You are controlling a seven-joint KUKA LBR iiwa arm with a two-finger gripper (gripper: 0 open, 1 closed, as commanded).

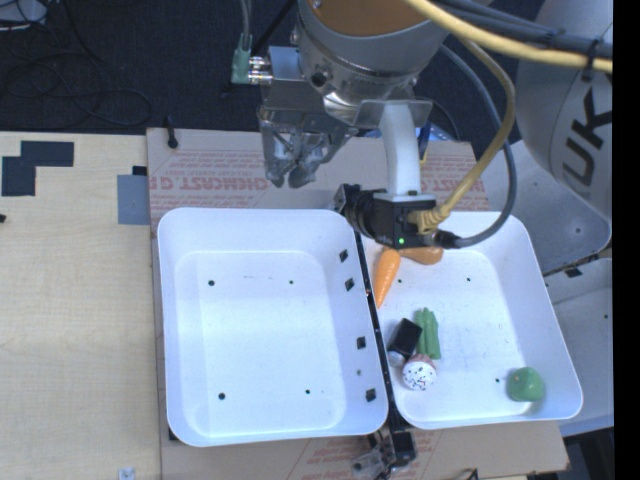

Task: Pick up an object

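Grey arm (560, 118), orange band, yellow cable, dark pincer (296, 163)

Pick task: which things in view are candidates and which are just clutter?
In play:
carrot
green stalk
black block
speckled ball
green lump
right bin
gripper

Lying about:
left bin
cardboard sheet

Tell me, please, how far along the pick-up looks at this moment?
Nothing looks done yet: the carrot, the green ball, the speckled white ball and the black and green pieces beside it all lie in the right bin. In hand: the gripper hangs above the bench beyond the bins, with nothing visible between its fingers. Left: descending onto an object, closing on it and lifting.
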